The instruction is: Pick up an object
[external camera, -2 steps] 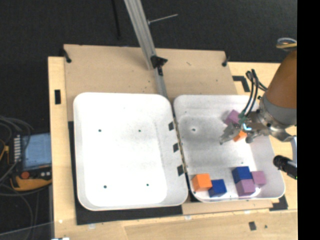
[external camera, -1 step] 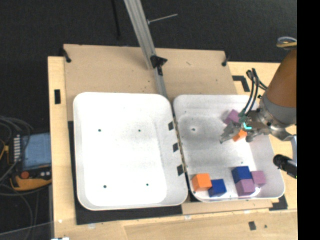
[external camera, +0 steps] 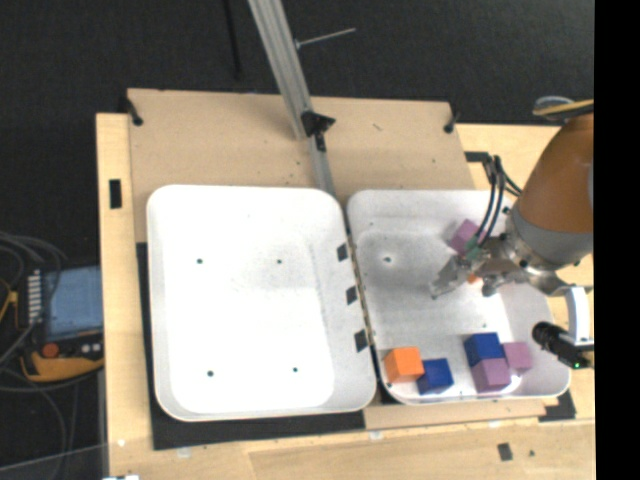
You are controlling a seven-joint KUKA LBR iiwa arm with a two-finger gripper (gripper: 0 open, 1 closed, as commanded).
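The right bin holds several small blocks. A light purple block lies near its back, just above my gripper. Along the front wall sit an orange block, a blue block, a second blue block, a purple block and a pale purple block. My gripper hangs over the bare middle of the right bin, reaching in from the right, with the orange-banded arm behind it. Nothing can be made out in its grasp.
The left bin lies beside the right one, with a row of small clips between them. A slanted metal rail runs down from the top to the bins' back edge. Black fittings sit at the right bin's right rim.
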